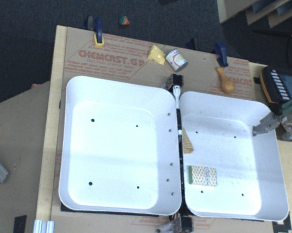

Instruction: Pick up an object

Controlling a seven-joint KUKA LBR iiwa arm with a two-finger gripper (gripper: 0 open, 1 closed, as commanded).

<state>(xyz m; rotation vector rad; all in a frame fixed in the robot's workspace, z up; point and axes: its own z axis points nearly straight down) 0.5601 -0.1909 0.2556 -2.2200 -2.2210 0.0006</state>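
White plastic bins sit side by side on the surface [251,75], and from my seat at the camera view I read the job as barely begun. The left bin [114,141] has nothing loose in it that I can see. The right bin [241,139] has two candidates: a small patterned rectangular pad [203,176], green along its left edge, lying flat in the near-left part, and a tan cone-shaped piece [187,141] resting against the left wall a little farther back. Either one could serve as the object to pick; both lie untouched and well apart from the tool.

What I take for the tool [268,124] is the grey piece at the right bin's far-right corner, over the rim, with the arm's bulk and cabling behind it at the right edge. It is too small and blurred for me to say how it stands, so I cannot tell whether it is wide or narrow. Nothing shows in its grasp.

Beyond the bins, on the far strip of the surface, I see a yellow wedge [157,55], a small white box [176,60] just beside it, and a wooden-handled item [226,81] to the right.

My judgement: the reach, descent, closing and lift are all left to do.
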